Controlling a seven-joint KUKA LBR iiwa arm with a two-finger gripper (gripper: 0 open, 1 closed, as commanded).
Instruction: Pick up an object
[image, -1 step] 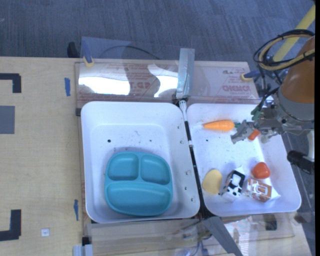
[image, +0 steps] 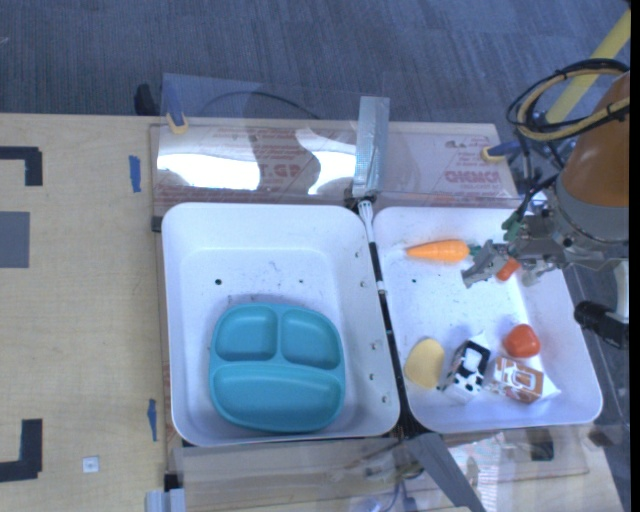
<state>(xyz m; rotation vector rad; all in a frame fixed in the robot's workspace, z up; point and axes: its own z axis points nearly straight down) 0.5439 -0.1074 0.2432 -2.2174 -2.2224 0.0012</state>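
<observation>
My gripper (image: 494, 264) hangs over the upper part of the right bin (image: 585, 345), just right of an orange carrot (image: 437, 251) that lies on the bin floor. A small orange patch shows at the gripper's tip; I cannot tell what it is. Lower in the same bin lie a yellow rounded piece (image: 425, 362), a black-and-white toy (image: 467, 368), a red tomato-like ball (image: 521, 340) and a small printed packet (image: 520, 381). The gripper is apart from these lower objects.
The left bin (image: 190, 250) holds a teal divided plate (image: 277, 366) in its lower half. A metal divider strip (image: 372, 150) and a clear panel stand behind the bins. Yellow and black cables (image: 560, 95) loop above the arm at the right.
</observation>
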